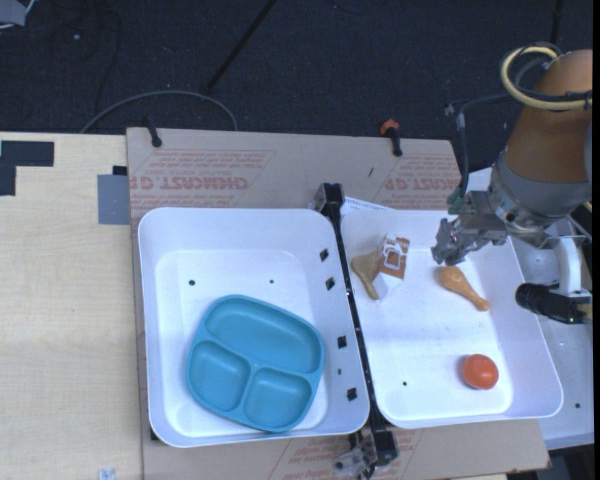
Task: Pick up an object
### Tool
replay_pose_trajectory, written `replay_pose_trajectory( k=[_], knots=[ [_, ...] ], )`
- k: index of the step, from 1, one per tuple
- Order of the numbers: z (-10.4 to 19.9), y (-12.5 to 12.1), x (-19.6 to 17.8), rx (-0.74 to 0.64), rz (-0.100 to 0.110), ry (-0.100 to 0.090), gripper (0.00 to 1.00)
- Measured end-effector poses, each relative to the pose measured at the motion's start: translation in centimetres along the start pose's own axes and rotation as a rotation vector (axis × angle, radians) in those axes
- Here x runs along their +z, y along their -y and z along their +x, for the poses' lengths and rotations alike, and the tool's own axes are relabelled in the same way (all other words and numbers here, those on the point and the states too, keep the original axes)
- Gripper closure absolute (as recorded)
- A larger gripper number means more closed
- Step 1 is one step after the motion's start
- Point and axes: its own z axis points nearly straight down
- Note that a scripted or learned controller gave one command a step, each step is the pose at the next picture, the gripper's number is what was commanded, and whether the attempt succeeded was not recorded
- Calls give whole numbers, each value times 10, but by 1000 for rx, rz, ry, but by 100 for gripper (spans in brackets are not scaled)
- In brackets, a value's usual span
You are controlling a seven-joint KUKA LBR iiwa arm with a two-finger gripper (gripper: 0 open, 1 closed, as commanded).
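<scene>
The pincer (pixel 448 252), whose opening I cannot tell, hovers at ten o'clock of the toy drumstick (pixel 463 287) in the right bin (pixel 540 393); probably light, stiff, slippery plastic, best taken across its narrow shank.

Grey arm reaching in from the right, orange band above the wrist, claw (pixel 452 248) pointed down and leftward — hanging low at mid depth

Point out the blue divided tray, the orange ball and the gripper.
blue divided tray (pixel 254 362): camera view, on its central ridge, in the left bin.
orange ball (pixel 479 371): camera view, on its top face, in the right bin.
gripper (pixel 452 251): camera view, at its tip.
</scene>
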Motion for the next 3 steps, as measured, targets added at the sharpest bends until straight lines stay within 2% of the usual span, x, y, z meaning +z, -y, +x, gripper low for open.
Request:
replay_pose_trajectory(
  k=[1, 3],
  knots=[
    [52, -19, 9, -1, -1, 0, 100],
    [154, -22, 8, -1, -1, 1, 100]
  ],
)
